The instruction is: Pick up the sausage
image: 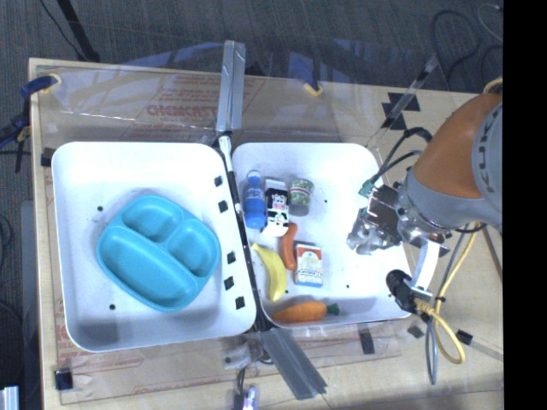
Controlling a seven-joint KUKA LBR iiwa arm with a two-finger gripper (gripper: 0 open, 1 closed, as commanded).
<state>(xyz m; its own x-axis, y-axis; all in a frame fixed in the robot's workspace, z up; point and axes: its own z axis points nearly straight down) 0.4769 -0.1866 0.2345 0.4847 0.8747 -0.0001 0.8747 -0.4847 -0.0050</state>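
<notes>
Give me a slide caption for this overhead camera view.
Claw poised over the right bin, apart from the sausage lying between banana and carton.

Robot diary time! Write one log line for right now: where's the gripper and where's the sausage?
gripper: over right bin's right side | sausage: lying between banana and juice carton, untouched | pick: not yet done

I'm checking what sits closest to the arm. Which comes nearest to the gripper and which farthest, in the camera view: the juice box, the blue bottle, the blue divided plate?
1. The juice box, in the right bin, left of the gripper.
2. The blue bottle, by the right bin's left wall.
3. The blue divided plate, over in the left bin.
</notes>
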